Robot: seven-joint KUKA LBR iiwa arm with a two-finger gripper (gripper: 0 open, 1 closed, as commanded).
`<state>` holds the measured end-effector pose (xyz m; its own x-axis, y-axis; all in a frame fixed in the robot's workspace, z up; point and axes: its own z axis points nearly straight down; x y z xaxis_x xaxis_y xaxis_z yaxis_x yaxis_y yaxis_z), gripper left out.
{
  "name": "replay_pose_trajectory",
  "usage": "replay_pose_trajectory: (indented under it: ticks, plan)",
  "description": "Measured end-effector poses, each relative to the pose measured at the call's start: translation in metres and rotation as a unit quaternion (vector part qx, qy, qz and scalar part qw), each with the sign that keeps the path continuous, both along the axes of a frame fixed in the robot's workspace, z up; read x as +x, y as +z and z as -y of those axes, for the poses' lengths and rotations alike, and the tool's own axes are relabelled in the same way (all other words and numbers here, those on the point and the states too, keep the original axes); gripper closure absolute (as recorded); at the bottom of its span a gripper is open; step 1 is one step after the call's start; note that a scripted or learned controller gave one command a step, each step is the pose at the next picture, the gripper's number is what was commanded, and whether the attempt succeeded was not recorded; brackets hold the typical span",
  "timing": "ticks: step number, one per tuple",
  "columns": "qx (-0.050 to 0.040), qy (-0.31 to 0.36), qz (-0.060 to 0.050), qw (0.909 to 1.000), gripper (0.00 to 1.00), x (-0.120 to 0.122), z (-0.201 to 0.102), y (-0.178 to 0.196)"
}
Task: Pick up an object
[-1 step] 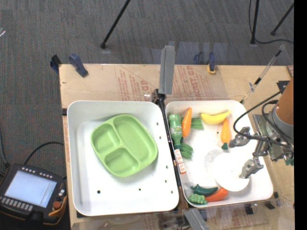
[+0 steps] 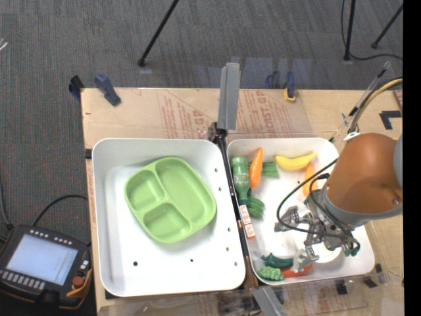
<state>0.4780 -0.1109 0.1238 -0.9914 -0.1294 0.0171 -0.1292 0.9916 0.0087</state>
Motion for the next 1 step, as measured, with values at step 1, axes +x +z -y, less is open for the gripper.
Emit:
replay_pose_trajectory:
  ticks: [1]
  plan:
    - [-0.0019,-0.023,0.005,0.9997,0.00,0.0464,-0.0307,-0.0407]
